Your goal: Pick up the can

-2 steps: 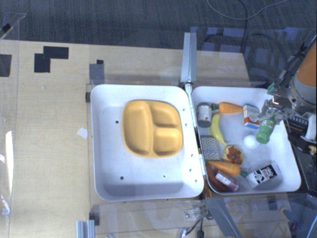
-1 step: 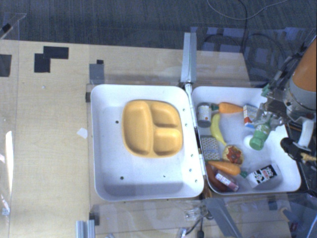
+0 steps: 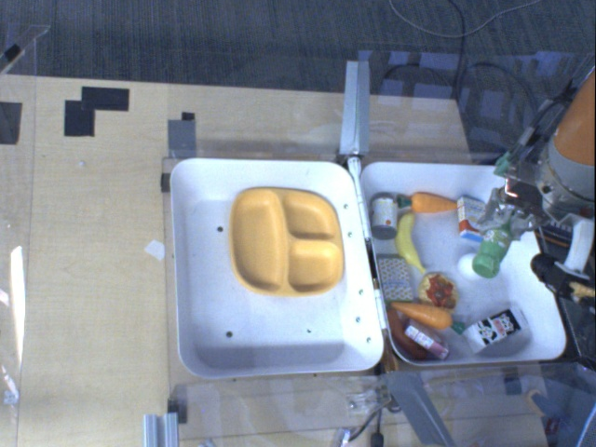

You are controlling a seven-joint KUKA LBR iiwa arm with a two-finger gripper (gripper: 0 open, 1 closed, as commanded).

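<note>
The can (image 3: 383,214) is a small grey cylinder with a silver top, standing at the left wall of the right bin (image 3: 549,343), beside a banana (image 3: 407,240). My gripper (image 3: 509,214) hangs over the right part of that bin, far to the right of the can. A green bottle (image 3: 490,254) lies directly below the gripper, and I cannot tell whether the two touch.
The right bin also holds a carrot (image 3: 433,203), a second carrot (image 3: 426,316), a black and white carton (image 3: 494,329), a red packet (image 3: 440,290) and a white and red box (image 3: 470,218). In the left bin (image 3: 200,343) lies a yellow divided tray (image 3: 284,240).
</note>
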